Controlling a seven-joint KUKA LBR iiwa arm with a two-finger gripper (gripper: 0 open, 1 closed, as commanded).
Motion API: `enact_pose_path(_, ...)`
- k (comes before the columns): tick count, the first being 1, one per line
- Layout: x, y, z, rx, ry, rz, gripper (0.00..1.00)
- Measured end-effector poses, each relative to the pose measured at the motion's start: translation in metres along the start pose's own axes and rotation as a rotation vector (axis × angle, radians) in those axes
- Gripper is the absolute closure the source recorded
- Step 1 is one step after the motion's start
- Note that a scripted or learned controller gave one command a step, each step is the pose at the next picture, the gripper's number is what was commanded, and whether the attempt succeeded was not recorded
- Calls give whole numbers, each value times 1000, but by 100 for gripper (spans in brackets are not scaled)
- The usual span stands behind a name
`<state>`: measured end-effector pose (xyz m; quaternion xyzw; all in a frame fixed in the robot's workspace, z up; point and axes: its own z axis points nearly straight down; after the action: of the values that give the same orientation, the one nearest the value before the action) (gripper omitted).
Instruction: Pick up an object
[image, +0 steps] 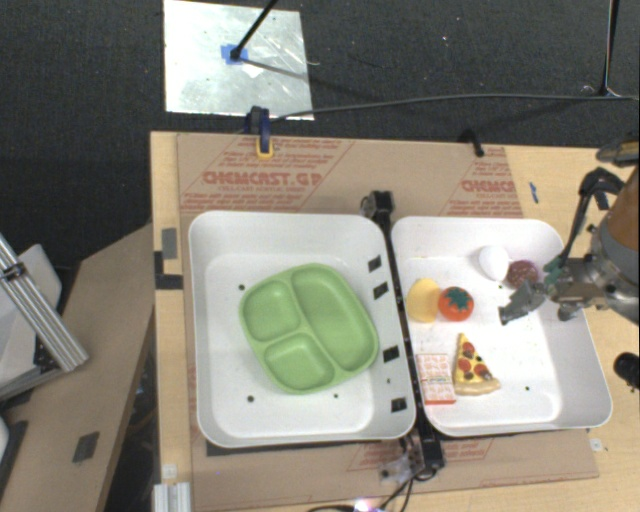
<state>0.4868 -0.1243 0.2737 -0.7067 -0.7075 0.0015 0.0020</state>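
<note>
**Arm cut off at the right edge, finger gap unreadable**

The picture's right edge is cutting off the arm (622, 255), leaving just its wrist end and cabling showing. The gripper (535, 297) is hanging over the right bin (575, 400), but its dark fingers are blurring together. The dark red object (523, 271) beside the white ball (492, 261) is sitting too small and soft to identify. Print on the small card (434, 378) is reading as illegible. The frame's left edge is clipping a metal rail (35, 305).

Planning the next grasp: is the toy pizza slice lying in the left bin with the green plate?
No, the pizza slice lies in the right bin, near its front, while the green divided plate sits alone in the left bin.
</note>
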Motion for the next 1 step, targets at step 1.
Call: enact_pose_path(1,0,1,-3,-7,-1,-2,0)
